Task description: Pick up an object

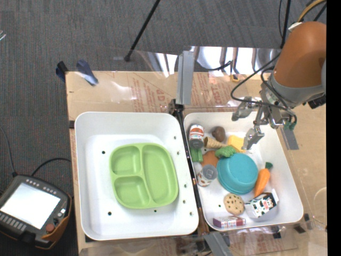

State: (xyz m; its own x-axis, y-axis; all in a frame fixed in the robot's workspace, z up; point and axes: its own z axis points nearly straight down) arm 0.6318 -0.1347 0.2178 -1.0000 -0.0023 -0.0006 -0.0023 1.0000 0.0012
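Note:
My gripper [248, 126] hangs over the far part of the right bin [290, 188], open, with nothing between its fingers. Just below it lie a yellow piece [236, 141] and a green broccoli-like toy [227, 152]. Close by sit a blue bowl [238, 173], an orange carrot [261, 180], a red-and-white can [196, 134], a brown lump [218, 133] and a cone [212, 143]. Nearer the front are a cookie [233, 203], a cow-patterned carton [264, 205] and a pink box [229, 222].
The left bin [90, 137] holds a green divided plate [144, 175]. A metal post [184, 79] stands behind the wall between the bins. A tablet-like pendant [29, 207] lies on the floor at the lower left. Cables hang by the arm's wrist.

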